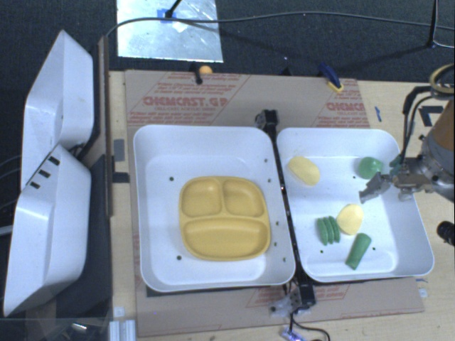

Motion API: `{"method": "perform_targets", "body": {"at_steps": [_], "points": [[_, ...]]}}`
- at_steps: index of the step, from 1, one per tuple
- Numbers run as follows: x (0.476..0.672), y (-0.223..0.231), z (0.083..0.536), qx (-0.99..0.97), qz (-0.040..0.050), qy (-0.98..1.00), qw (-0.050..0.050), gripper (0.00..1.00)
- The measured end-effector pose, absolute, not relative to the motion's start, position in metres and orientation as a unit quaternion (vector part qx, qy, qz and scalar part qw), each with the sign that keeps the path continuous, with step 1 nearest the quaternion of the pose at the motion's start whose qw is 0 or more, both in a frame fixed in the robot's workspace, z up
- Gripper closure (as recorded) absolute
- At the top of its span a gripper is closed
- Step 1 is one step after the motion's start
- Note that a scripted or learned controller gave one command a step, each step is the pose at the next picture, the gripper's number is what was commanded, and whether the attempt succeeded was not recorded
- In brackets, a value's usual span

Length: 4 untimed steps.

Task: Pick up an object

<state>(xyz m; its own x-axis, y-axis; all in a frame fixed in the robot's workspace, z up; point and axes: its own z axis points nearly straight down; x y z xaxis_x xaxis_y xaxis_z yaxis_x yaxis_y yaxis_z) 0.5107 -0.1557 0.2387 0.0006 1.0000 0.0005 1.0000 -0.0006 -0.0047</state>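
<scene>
The gripper [370,190], its grasp state indiscernible, hangs over the right bin [412,261] near 5 objects; a good pick should centre squarely above the yellow lump [350,219] before descending.

Bright, even overhead light.
Glare on the foil sheet [169,18]; white bins [213,275] slightly overexposed; edges perhaps soft.

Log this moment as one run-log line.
arm: over right bin | gripper: above bin floor, holding nothing visible | nearest: green ball, pale yellow piece | left bin: yellow divided plate
</scene>
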Motion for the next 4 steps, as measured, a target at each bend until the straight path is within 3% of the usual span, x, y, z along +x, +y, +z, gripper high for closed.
{"method": "perform_targets", "body": {"at_steps": [1,3,4], "points": [[0.512,-0.155,0.241,-0.707,-0.0003,-0.707,0.000,0.00],[0.505,-0.148,0.126,-0.707,0.0012,-0.707,0.002,0.00],[0.508,-0.148,0.089,-0.707,-0.0033,-0.707,-0.004,0.00]]}}
